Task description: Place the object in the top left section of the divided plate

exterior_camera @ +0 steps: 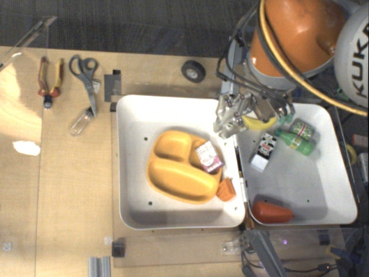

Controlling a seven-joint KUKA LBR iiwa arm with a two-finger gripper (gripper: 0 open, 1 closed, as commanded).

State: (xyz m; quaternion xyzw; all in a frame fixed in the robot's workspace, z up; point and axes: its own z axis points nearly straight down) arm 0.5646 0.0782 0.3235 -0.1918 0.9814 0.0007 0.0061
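A yellow divided plate (176,172) lies in the left bin (132,154). A small pink and white packet (209,157) rests on the plate's upper right section, at its right rim. My gripper (229,124) hangs above the wall between the two bins, up and to the right of the packet and apart from it. It stands open with nothing between its fingers. The plate's top left section (172,144) holds nothing.
An orange piece (226,190) lies beside the plate's lower right rim. The right bin (323,201) holds a banana (259,122), a green bottle (297,137), a black and white box (263,149) and a red object (271,212). Scissors (86,79), pliers (49,79) and a tape roll (194,71) lie on the bench.
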